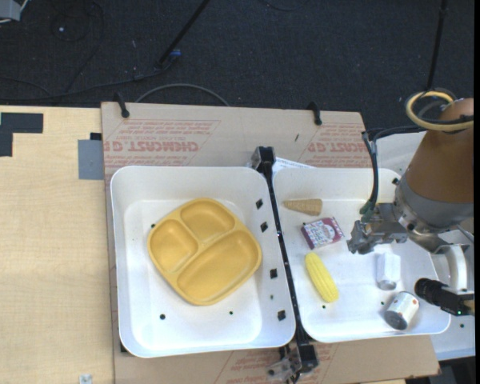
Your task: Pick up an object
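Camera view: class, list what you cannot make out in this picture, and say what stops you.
1. Small packet, camera view: its print is too small to read.
2. Right bin, camera view: the arm hides its right wall.
3. White cylinder, camera view: too blurred to tell what it is.
4. Gripper, camera view: its dark body hides the bin floor beneath it.

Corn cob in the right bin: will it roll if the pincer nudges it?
The corn cob lies on its side and looks rounded, so it would probably roll sideways. It seems moulded plastic: likely stiff and light.
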Action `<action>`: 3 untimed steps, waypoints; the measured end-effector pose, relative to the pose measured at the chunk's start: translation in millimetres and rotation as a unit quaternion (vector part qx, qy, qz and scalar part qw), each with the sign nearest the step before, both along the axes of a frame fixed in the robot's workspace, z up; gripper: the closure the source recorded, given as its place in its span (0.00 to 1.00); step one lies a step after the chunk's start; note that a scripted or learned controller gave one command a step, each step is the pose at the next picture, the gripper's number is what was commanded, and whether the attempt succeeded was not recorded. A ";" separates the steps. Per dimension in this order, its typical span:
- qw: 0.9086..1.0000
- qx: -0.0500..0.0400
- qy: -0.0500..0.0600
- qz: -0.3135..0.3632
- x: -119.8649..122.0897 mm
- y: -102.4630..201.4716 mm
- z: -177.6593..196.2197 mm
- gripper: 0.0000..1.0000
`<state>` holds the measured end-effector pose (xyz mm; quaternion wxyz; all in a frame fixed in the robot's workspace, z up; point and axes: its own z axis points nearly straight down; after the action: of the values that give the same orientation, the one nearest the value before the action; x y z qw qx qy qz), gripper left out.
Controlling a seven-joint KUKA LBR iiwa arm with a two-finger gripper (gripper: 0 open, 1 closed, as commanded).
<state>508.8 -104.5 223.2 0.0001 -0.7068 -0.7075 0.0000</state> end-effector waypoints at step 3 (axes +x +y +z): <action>1.000 0.000 0.002 0.002 -4.3 143.4 12.4 1.00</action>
<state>504.6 38.9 235.6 0.0016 -0.7056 -0.7086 0.0011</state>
